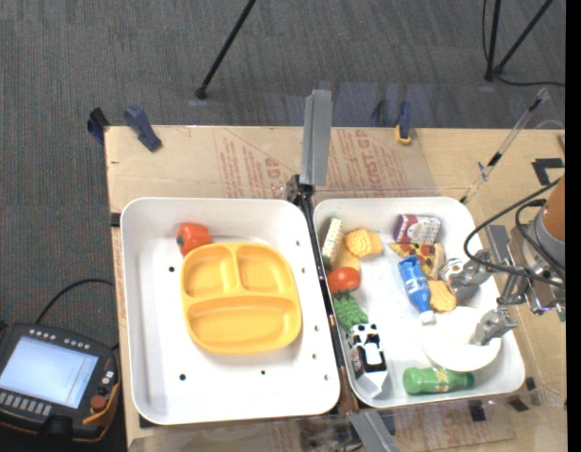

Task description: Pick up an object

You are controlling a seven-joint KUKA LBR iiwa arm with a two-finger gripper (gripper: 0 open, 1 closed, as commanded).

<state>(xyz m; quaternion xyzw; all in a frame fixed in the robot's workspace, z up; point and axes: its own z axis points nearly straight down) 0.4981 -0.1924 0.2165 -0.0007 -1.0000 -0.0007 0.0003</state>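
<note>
The gripper (pixel 478 301) hangs over the 3 o'clock side of the right bin (pixel 365 207), fingers spread wide with nothing between them, one finger (pixel 463 275) beside a round cracker (pixel 443 297) and the other (pixel 493 328) above a white plate (pixel 455 350). A blue bottle (pixel 414 284) lies at the gripper's 9 o'clock and a green bottle (pixel 437 380) at its 7 o'clock. In the left bin (pixel 139 347), a red pepper (pixel 192 236) touches the 11 o'clock corner of a yellow divided tray (pixel 241 297).

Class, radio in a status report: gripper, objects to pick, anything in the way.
Gripper low over right bin, holding nothing seen. Nearest: blue bottle, white plate. Yellow tray in left bin, well clear.
</note>
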